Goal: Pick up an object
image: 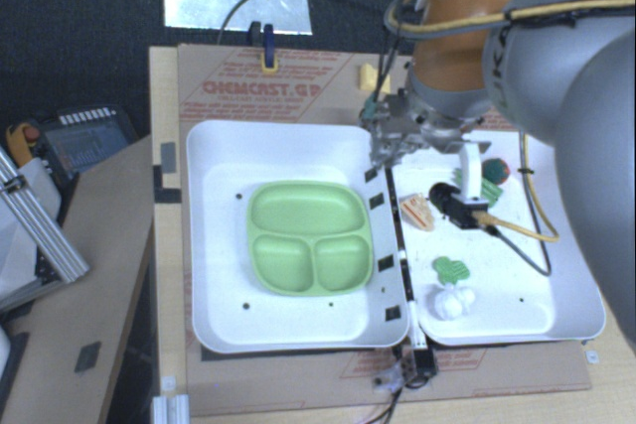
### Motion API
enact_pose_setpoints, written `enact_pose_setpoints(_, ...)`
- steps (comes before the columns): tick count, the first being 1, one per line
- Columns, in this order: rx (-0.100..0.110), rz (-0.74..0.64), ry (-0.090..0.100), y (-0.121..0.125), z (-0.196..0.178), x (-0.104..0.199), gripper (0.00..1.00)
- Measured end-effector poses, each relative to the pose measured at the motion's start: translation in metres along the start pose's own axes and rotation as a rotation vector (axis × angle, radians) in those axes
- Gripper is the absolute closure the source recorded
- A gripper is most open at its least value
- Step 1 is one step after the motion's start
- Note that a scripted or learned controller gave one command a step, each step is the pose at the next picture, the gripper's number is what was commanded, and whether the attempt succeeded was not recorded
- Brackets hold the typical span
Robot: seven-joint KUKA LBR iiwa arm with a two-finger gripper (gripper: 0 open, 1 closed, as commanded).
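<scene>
Two shallow white plastic bins sit side by side on a printed cardboard sheet. The left bin holds a smooth, pale green plate with rounded corners, moulded into three compartments. The gripper hangs over the rims where the bins meet, at about 1 o'clock of the left bin; I cannot tell whether it is apart or together. The things to pick lie in the right bin: a tan ridged wedge at 9 o'clock near the rim, a small green knobbly piece at 7 o'clock, a white lumpy piece just beside it at its 6 o'clock, and a rounded red-and-green item at 12 o'clock.
</scene>
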State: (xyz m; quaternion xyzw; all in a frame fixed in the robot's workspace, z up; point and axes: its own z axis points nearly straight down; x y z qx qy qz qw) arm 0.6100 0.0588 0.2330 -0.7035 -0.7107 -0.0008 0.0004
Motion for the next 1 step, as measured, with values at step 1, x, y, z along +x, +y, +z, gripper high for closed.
enact_pose_setpoints(1,-0.002,0.002,0.0,0.0026,-0.006,0.0523,1.0)
